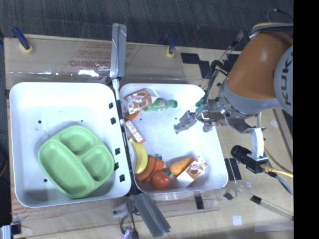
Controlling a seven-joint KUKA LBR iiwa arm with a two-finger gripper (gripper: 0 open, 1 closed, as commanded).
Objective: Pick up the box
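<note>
The box (194, 170) is small and white with red print. It lies tilted in the front right corner of the right bin (215, 148), touching a carrot (179, 165). My gripper (194, 124) hangs over the middle right of this bin, behind the box and well apart from it. Its fingers (182, 124) stand open with nothing between them. The orange-banded arm reaches in from the right.
The right bin also holds a brown and white pouch (138, 101), a green bottle (162, 104), a small packet (134, 132), a banana (141, 156) and a tomato (160, 180). A green divided plate (76, 161) lies in the left bin (30, 98).
</note>
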